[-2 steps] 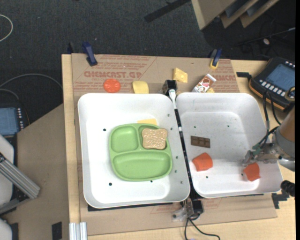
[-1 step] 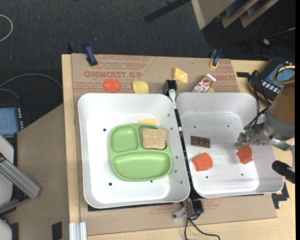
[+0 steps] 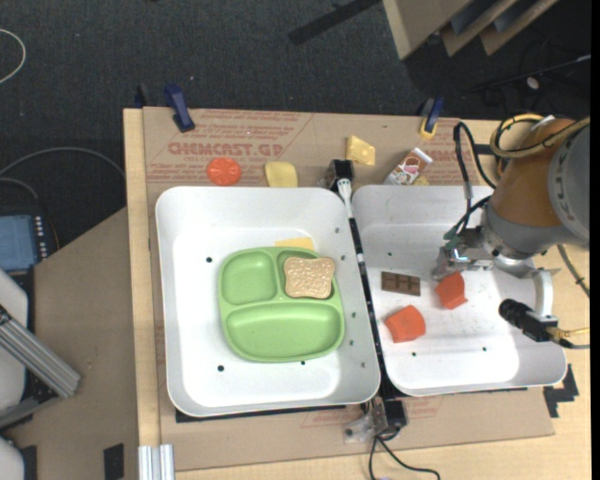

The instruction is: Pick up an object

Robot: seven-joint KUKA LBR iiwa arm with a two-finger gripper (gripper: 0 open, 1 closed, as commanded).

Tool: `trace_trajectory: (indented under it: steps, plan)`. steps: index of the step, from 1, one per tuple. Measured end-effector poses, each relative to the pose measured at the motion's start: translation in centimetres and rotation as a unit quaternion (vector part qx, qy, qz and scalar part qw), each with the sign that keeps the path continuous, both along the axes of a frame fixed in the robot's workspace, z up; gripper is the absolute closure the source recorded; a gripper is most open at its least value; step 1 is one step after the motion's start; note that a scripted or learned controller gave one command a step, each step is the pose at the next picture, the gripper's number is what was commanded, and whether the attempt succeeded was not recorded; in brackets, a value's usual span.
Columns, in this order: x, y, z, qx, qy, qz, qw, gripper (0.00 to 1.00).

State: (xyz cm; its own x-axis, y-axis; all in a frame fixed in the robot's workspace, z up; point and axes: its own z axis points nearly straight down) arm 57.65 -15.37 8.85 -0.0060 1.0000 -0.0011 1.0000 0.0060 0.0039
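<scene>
- A dark grey carpet (image 3: pixel 84 66) covers the floor around the bench, speckled and dull under even overhead light.
- The bench top is a brown cardboard sheet (image 3: pixel 244 141) with red printed lettering, lying flat.
- Two blue clamps (image 3: pixel 178 106) grip the sheet's far edge, one toward the left, one toward the right (image 3: pixel 430 115).
- A thin white cable (image 3: pixel 13 52) loops over the carpet at the far left.
- A blue-lit screen (image 3: pixel 17 242) sits at the left edge, beside the bench.
- A grey metal rail (image 3: pixel 37 354) slants across the lower left corner.
- Pale wooden boards (image 3: pixel 450 23) lean at the top right, partly cut off.
</scene>
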Motion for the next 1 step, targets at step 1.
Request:
trace_trajectory:
  steps: [1]
  plan:
    - [-2.36,10.08,10.22,0.0021,-0.002,0.002,1.0,1.0]
